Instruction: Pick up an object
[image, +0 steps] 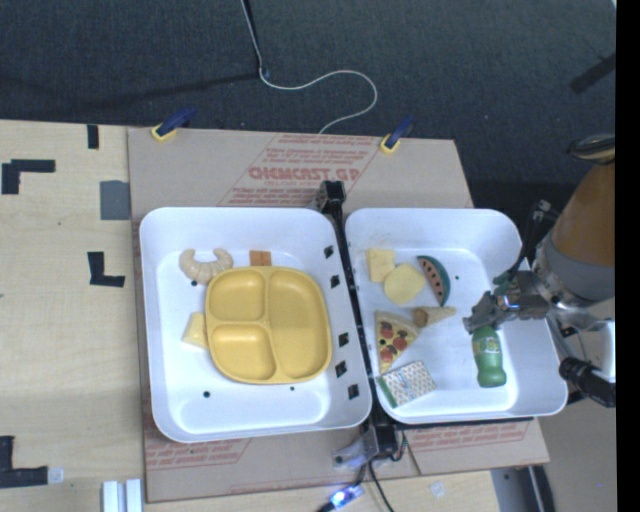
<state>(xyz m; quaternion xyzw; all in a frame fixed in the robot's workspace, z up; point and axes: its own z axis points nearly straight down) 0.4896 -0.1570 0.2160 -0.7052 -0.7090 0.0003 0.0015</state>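
Reaching in from the right edge of the frame, the grey arm (590, 240) with its orange band sits over the right-hand side of the right bin (500, 225), and its gripper (492, 312) hangs just above the top of a green bottle (489, 358). How far the claw is spread cannot be told from this slanted view (the metal parts blur together), and nothing is visibly caught in it. The green bottle lies in the lower right part of that bin, its cap end pointing up toward the gripper. Left of it in the same bin are a pizza slice (393, 337), a small patterned packet (407, 382) near the bin's lower left corner, a pale yellow round piece (404, 285), a yellow cheese-like block (380, 265) just above that, a watermelon slice (435, 278) toward the upper middle, and a small tan cone-shaped piece (431, 316) between the pizza and the bottle. The left bin (170, 235) holds a yellow divided plate (268, 324) in its centre, with a curled beige pastry (203, 264) at the plate's upper left, a small orange block (260, 259) beside that, and a pale wedge (194, 329) touching the plate's left edge. Both bins rest on a cardboard sheet (300, 170).
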